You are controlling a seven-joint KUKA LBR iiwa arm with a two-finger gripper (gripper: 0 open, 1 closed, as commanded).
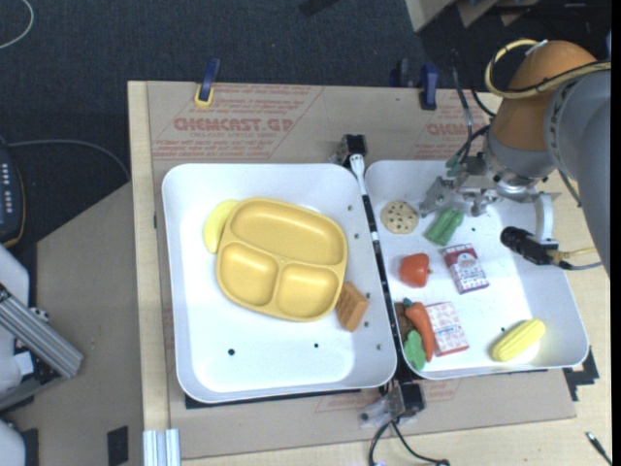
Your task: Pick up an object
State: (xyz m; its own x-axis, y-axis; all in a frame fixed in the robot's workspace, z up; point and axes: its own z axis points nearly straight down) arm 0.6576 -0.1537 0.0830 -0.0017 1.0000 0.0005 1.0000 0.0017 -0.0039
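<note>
My gripper [454, 198] hangs low over the far part of the right bin [563, 304], on the grey arm that comes in from the right. A green oblong toy [443, 226] lies tilted directly beneath it, touching or nearly touching the gripper's tip. Whether the toy is held cannot be made out. A round speckled cookie [399, 216] lies just left of the gripper. In front of it sit a red tomato-like toy [415, 269] and a small red and white box [467, 267].
Nearer the right bin's front lie a carrot [417, 326], a pink and white box [446, 326] and a yellow corn cob [517, 340]. The left bin [194, 338] holds a yellow divided plate [279, 258], a yellow piece [215, 223] and a brown slice [351, 307].
</note>
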